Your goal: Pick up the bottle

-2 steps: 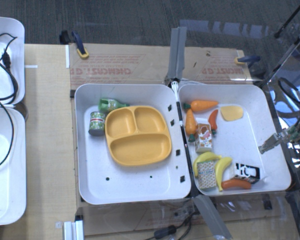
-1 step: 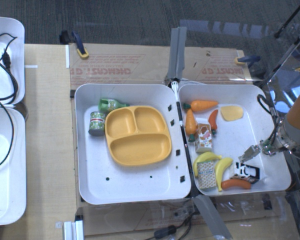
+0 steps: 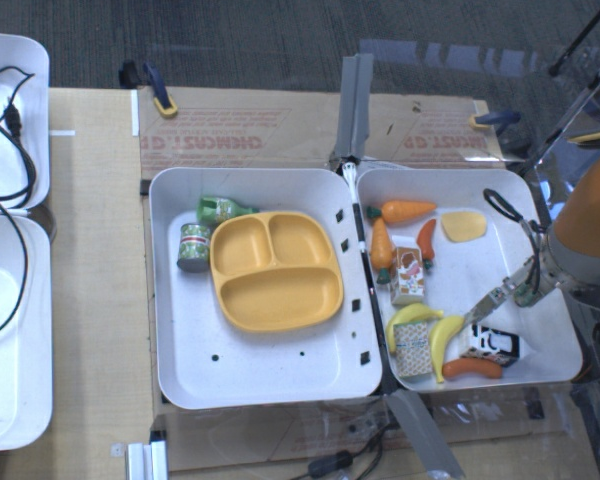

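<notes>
The green bottle [image 3: 220,209] lies on its side in the far left corner of the left bin [image 3: 180,358], touching the rim of the yellow divided plate [image 3: 276,269]. A small can [image 3: 193,246] lies just beside the bottle, against the plate's left edge. Well apart, over the right bin [image 3: 555,363], the gripper [image 3: 480,313] reaches in low near two bananas [image 3: 430,333], a sausage [image 3: 472,368] and a black-and-white packet [image 3: 495,343]. Whether the jaws are spread or pressed together I cannot tell. Carrots [image 3: 406,210] lie at that bin's far end.
</notes>
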